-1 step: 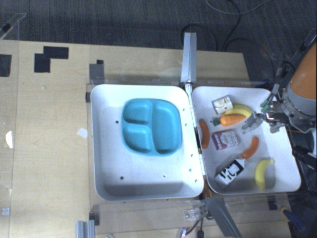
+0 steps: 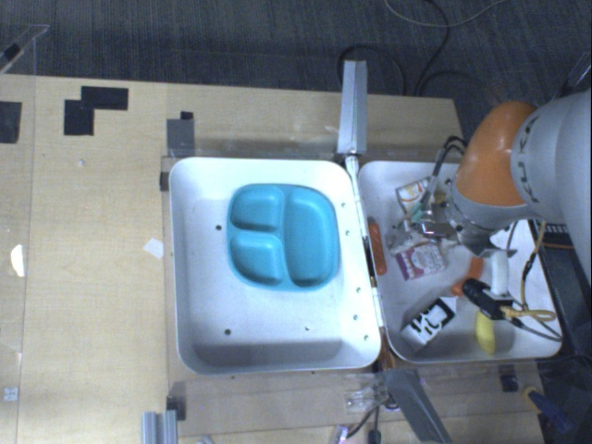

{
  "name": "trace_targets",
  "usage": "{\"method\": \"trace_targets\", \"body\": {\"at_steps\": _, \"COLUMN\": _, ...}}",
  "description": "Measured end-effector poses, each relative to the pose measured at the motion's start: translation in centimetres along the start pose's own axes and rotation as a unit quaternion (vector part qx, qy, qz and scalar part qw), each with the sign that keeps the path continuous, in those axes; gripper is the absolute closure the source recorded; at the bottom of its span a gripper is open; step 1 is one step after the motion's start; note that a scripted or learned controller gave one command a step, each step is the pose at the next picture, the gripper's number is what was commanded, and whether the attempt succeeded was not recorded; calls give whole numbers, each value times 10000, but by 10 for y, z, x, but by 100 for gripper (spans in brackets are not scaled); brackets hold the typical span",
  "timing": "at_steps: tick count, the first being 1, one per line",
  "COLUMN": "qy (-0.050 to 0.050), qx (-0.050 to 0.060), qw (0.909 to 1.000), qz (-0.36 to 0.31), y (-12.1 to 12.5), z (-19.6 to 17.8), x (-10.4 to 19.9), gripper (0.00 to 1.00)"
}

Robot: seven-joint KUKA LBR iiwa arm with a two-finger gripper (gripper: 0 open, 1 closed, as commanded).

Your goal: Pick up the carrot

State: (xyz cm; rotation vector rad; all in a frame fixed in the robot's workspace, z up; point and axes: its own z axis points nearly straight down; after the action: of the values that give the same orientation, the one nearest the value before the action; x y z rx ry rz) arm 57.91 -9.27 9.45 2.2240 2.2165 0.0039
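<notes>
Over the right bin: gripper [image 2: 418,222] is seen low among clutter; finger state cannot be told.
Carrot [image 2: 376,247]: laid along the right bin's [image 2: 388,336] left wall, just beside the gripper.
Open room: left bin [image 2: 199,276], floor bare around a blue divided tray [image 2: 282,234].
Hidden: right bin's far side is covered by the arm [image 2: 518,169].

Bench [image 2: 92,248] — two white bins [image 2: 199,276].

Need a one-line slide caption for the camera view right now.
Arm's gripper hovers over the right bin, carrot lying by its left wall; blue divided plate in the left bin.
</notes>
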Motion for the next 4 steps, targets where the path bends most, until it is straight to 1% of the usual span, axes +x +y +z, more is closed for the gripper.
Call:
{"method": "trace_targets", "body": {"at_steps": 1, "qy": -5, "qx": -29, "qw": 9998, "qz": 204, "y": 51, "z": 7, "x": -29, "gripper": 0}}
{"method": "trace_targets", "body": {"at_steps": 2, "qy": 9, "qx": -27, "qw": 9998, "qz": 180, "y": 52, "z": -4, "x": -27, "gripper": 100}}
{"method": "trace_targets", "body": {"at_steps": 3, "qy": -7, "qx": -20, "qw": 10000, "qz": -6, "y": 68, "z": 7, "x": -17, "gripper": 100}}
{"method": "trace_targets", "body": {"at_steps": 4, "qy": -4, "qx": -11, "qw": 9993, "qz": -372, "y": 90, "z": -97, "x": 13, "gripper": 100}}
